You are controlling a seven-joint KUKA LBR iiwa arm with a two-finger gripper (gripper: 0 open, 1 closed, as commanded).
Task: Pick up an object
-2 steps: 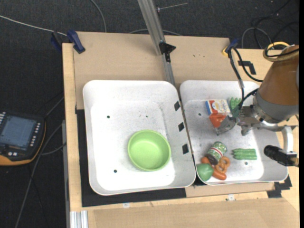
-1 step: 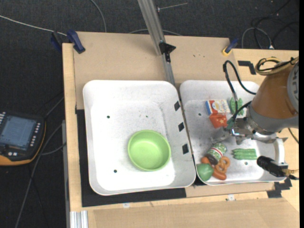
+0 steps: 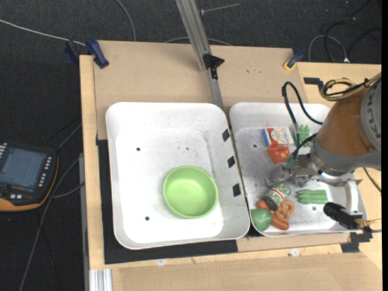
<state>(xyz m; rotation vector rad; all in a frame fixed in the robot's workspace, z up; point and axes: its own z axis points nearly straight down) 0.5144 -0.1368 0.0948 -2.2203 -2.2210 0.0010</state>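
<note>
My gripper (image 3: 282, 176) is down in the right bin (image 3: 251, 117), near its middle. Just behind it lies a red toy (image 3: 278, 154), and just in front of it a small can with a green and red label (image 3: 277, 196). A white, red and blue carton (image 3: 276, 136) lies further back, with a green piece (image 3: 303, 132) beside it. A green leafy piece (image 3: 312, 196) lies to the right of the can. An orange ring (image 3: 285, 209), a round green piece (image 3: 260, 219) and an orange piece (image 3: 279, 224) crowd the bin's front edge.
The left bin (image 3: 121, 138) holds a light green bowl (image 3: 190, 191) towards its front right. A metal pole (image 3: 194, 23) slants down to the divide between the bins. A handheld pendant (image 3: 24, 174) lies off the bench on the left.
</note>
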